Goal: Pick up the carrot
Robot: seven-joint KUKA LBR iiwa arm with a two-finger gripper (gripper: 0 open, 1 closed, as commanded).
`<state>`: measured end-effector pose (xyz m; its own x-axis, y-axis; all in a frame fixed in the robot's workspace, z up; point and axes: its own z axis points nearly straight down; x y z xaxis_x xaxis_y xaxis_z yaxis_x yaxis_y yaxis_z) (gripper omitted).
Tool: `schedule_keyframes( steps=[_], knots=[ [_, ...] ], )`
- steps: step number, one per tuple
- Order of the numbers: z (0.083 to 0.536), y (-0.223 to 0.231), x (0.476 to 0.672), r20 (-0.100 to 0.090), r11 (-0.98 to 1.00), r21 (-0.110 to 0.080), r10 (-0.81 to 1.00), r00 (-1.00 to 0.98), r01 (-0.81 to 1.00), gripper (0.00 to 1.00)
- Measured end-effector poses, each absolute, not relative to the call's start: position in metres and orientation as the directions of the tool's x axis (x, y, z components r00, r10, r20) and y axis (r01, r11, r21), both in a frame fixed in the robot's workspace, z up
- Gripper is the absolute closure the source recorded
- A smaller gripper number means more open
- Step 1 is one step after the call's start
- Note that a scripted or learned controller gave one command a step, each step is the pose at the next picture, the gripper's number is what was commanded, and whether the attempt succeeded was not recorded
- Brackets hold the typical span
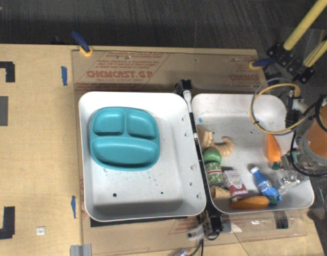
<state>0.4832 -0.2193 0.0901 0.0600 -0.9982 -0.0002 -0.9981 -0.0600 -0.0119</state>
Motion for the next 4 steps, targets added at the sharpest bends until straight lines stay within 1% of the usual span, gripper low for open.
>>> schedule_keyframes(
  steps=[1,2,3,4],
  knots=[
    [0.100,-0.216,0.486,-0.004,-0.061,-0.018,-0.998,0.061,-0.998,1.00],
    [0.100,-0.211,0.486,-0.012,-0.064,-0.017,-0.998,0.064,-0.998,0.00],
    [0.089,-0.207,0.576,-0.007,0.181,-0.011,-0.983,-0.181,-0.983,0.00],
    [0.102,-0.205,0.579,-0.014,0.186,-0.023,-0.983,-0.185,-0.982,1.00]
  ],
)
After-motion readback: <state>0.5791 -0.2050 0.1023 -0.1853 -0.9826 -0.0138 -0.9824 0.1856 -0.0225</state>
